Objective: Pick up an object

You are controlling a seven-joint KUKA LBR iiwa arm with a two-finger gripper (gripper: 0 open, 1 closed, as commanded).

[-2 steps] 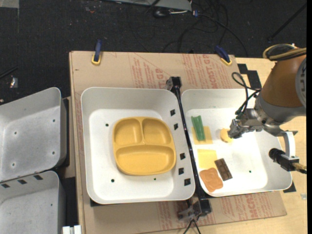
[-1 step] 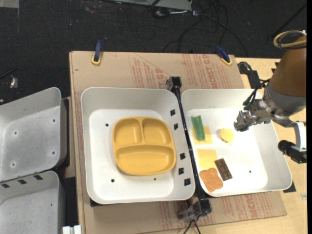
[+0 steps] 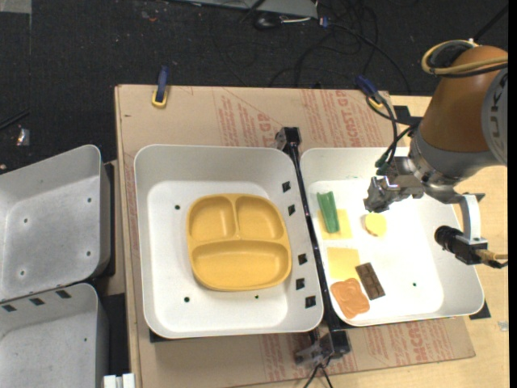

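1. The pick-up looks to be not yet done: every item in the right bin (image 3: 452, 297) lies flat on the bin floor, and none can be seen lifted clear.

2. The grey-and-orange arm (image 3: 460, 111) reaches in from the worktop's right edge, its pincer (image 3: 380, 200) hanging over the middle of the right bin, just above and beside a small yellow round piece (image 3: 375, 225), the likeliest target.

3. Whether the pincer is released or clenched cannot be told from this slanted view; nothing is visible between its tips, and contact with the yellow piece cannot be confirmed.

4. Other candidates sit along the right bin's left wall: a green bar (image 3: 327, 211) resting on a yellow block (image 3: 337, 221), a pale yellow square (image 3: 342, 260), a brown bar (image 3: 369, 280) and an orange piece (image 3: 350, 297) near the front-left corner.

5. The left bin (image 3: 161, 297) carries a yellow divided plate (image 3: 239, 242), well apart from the arm.

6. What is judged left: closing on an item and raising it.
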